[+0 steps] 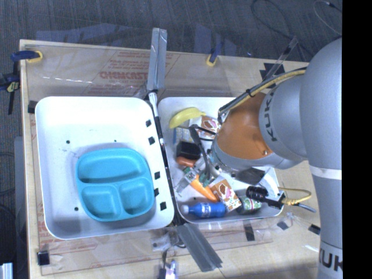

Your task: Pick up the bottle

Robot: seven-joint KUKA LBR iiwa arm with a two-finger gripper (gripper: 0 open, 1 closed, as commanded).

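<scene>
Camera view: blue bottle [207, 210] lying on its side at front edge of right bin [273, 213], among clutter. Gripper [202, 166] low over bin centre, behind bottle; state cannot be told. Blue tray [115, 183] in left bin [64, 127].

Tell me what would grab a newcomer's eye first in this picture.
The big grey arm with its orange band looms over the right bin, covering much of a heap of small things. In the left bin lies a bright blue tray with three compartments. Near the right bin's front edge a blue bottle lies on its side, and a yellow banana sits at the back.
</scene>
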